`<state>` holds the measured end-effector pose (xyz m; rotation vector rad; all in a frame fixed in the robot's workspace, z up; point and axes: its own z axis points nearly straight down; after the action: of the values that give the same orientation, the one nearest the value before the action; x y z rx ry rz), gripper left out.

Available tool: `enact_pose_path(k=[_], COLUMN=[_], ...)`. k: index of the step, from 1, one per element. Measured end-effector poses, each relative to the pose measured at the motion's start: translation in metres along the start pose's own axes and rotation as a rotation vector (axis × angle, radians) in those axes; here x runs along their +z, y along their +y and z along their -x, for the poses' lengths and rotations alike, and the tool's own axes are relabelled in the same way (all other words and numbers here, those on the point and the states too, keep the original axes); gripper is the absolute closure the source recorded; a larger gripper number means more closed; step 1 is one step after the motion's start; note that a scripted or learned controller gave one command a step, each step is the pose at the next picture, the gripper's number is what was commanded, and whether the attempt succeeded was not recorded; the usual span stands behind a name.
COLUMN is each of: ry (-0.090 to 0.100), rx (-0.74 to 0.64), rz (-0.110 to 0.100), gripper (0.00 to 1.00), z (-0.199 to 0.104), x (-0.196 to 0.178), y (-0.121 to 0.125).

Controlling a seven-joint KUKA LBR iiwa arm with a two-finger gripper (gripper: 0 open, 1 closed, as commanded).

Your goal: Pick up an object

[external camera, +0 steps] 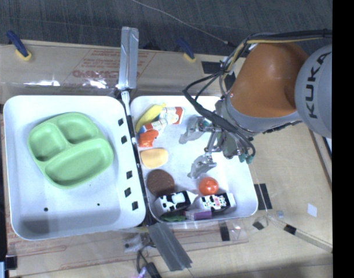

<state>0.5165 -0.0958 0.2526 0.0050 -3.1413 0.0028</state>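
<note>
1. The left bin (15, 155) holds a green divided plate (70, 149), which lies toward the bin's ten o'clock corner with its three sections facing up.
2. A metal clamp (129, 57) stands at twelve o'clock over the seam where the two bins meet.
3. The right bin (243, 204) carries the small things, most of them along its nine o'clock wall — a yellow banana (149, 116) at the top, an orange carrot-like piece (147, 138) just below it, then a pale yellow bun (154, 156), then a brown round cookie (160, 181).
4. A small white-and-red carton (172, 116) lies touching the banana's three o'clock side.
5. Along the bin's six o'clock edge sit two black-and-white toy cows (176, 201) and (217, 202), with a purple strip (198, 215) and a bit of green near them.
6. A red tomato (208, 186) rests just above the right-hand cow, toward five o'clock of the bin's middle.
7. The gripper (199, 149) hangs over the middle of the right bin — its two fingers (191, 131) are spread apart with nothing between them; the lower fingertip is just above the tomato, at its eleven o'clock.
8. The arm (266, 80), grey with an orange band, enters from three o'clock.
</note>
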Motion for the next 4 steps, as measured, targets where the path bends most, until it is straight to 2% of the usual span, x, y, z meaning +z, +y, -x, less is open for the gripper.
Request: enact_pose_path(k=[1, 2, 3, 4], ry=[0.004, -0.001, -0.004, -0.007], rx=[-0.153, -0.025, 0.213, 0.061], rz=[0.003, 0.002, 0.001, -0.001], gripper=[0.0, 0.0, 0.0, 0.0], z=[-0.009, 0.039, 0.119, 0.128], x=[0.115, 0.161, 0.159, 0.101], y=[-0.01, -0.041, -0.03, -0.103])
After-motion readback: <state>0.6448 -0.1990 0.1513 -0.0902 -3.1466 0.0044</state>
